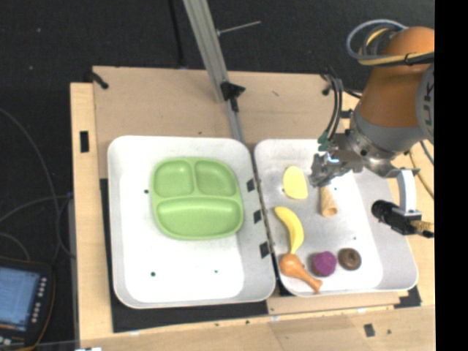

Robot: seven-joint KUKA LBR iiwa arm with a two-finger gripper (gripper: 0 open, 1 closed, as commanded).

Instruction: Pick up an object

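In the right bin [380, 265] lie a pale yellow lemon-shaped piece [295, 183], a banana [290, 227], a tan cone-shaped piece [328, 202], an orange drumstick-shaped piece [299, 269], a purple ball [322, 262] and a brown donut [349, 258]. My gripper [322, 172] hangs over the upper part of that bin, between the lemon-shaped piece and the cone, just above the cone's upper end. Nothing shows between its fingers.
The left bin [131, 269] holds a green three-compartment plate [197, 198]. A slanted metal pole [212, 57] rises from the divide between the bins. A black fixture [391, 216] sits at the right bin's right side. A tablet [22, 298] lies off the bench at lower left.
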